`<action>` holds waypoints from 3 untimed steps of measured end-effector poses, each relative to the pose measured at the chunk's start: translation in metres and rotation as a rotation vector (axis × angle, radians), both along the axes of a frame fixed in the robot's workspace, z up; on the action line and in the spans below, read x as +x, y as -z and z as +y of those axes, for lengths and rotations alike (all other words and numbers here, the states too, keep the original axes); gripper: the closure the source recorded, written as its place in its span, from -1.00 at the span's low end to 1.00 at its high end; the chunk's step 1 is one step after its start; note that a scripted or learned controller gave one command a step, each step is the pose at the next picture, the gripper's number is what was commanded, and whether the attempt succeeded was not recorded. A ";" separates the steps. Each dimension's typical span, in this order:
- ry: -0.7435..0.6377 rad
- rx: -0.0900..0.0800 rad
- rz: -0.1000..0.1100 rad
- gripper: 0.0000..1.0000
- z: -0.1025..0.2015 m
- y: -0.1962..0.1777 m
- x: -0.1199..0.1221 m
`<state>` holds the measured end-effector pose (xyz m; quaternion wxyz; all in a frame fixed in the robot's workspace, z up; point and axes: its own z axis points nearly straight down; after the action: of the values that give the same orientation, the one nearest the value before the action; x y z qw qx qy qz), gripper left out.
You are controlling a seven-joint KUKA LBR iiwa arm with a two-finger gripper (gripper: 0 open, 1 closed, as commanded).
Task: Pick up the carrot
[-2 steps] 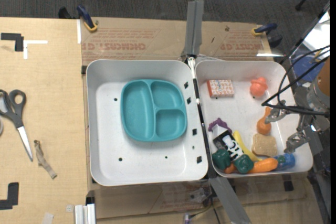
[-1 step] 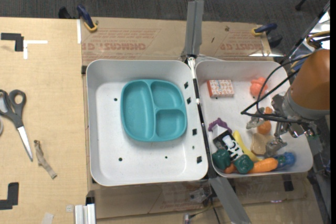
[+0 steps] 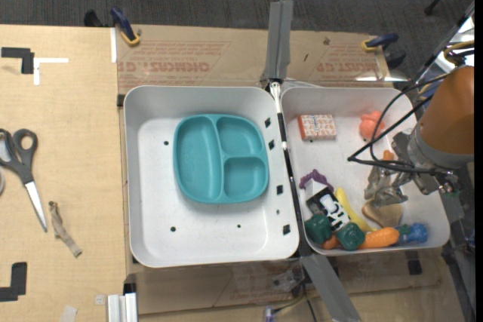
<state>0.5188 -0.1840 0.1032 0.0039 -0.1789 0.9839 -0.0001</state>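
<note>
An orange carrot (image 3: pixel 379 238) with a green top is seen at the right bin's (image 3: pixel 341 108) five o'clock corner, lying lengthwise from nine to three o'clock. The gripper (image 3: pixel 385 191) is poised above it; its grasp cannot be told.

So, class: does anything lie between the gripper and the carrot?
Yes. A tan toy lies directly under the gripper, and the carrot rests just beyond it, touching it, by the bin's near wall.

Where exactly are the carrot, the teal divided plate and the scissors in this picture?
carrot (image 3: pixel 379 237): camera view, middle of its orange body, near the right bin's front wall.
teal divided plate (image 3: pixel 198 160): camera view, floor of its large compartment.
scissors (image 3: pixel 25 140): camera view, rim of a handle loop.
</note>
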 end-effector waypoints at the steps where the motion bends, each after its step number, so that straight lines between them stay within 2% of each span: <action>1: -0.156 0.000 0.003 1.00 -0.037 -0.109 0.022; 2: -0.276 -0.001 0.004 1.00 -0.037 -0.127 -0.023; 3: -0.444 -0.002 0.003 1.00 -0.037 -0.138 -0.028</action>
<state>0.4912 -0.2213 0.2414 0.0022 -0.3911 0.9204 0.0002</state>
